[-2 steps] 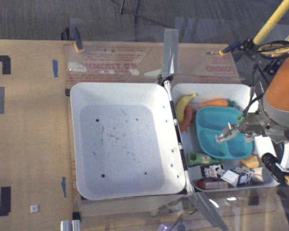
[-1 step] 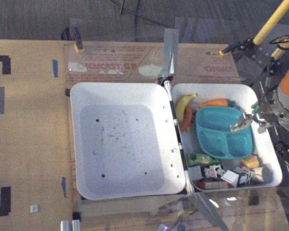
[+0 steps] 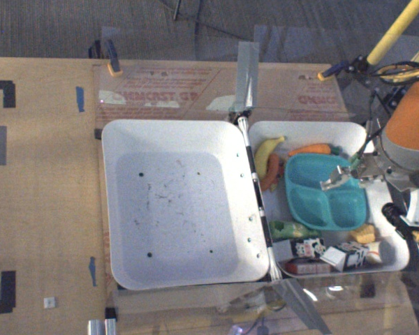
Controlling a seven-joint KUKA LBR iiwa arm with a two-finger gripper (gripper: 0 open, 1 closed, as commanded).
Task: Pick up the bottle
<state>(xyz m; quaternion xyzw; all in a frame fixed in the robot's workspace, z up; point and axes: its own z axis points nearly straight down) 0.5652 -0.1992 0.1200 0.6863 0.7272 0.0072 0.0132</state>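
Gripper (image 3: 337,179): metal two-finger tool over teal divided plastic tray (image 3: 314,201) in right white bin (image 3: 398,253); spread indiscernible. Bottle: possibly the red-capped item (image 3: 307,265) along the bin's near wall, apart.

The grey arm comes in from the right edge, and its orange band is visible at the upper right. The end effector (image 3: 339,179) is stretched toward the left, with its metal tip pointing down-left.
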